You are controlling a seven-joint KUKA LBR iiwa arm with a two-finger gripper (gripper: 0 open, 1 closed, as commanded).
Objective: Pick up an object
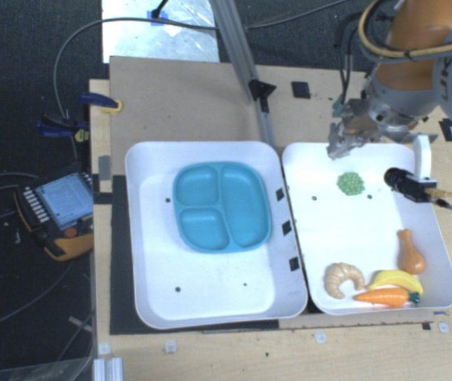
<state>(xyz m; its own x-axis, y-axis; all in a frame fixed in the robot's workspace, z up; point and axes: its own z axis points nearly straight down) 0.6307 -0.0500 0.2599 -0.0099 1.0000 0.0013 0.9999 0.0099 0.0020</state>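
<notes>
— What can't we make out here?

— The arm (pixel 424 30) is cut off by the top and right edges, so we see just the orange band and the grey wrist below it. The jaws (pixel 341 145) are small and blurred against the far rim of the right bin (pixel 321 236); we cannot tell whether they are released or clenched, and we see nothing between them.

— And the things to pick?

— All in the right bin. A green ball (pixel 351 183) lies near the far end, just below and right of the jaws, apart from them. At the near right corner we have a croissant (pixel 343 278), a banana (pixel 396 280) and a carrot (pixel 383 296) bunched together, the carrot touching the banana's near side. A brown drumstick (pixel 410 252) lies just above them by the right wall.

— Anything in the way?

— A black fitting (pixel 404 181) with a cable sits at the right wall, near the ball. A grey pole (pixel 237 46) slants down across the surface (pixel 186 101) to the gap between the bins.

— The left bin?

— The left bin (pixel 154 276) holds a blue plate (pixel 222 206) with three compartments. Off the surface to the left we see cables and a handheld pendant (pixel 59 209) on the dark floor.
</notes>
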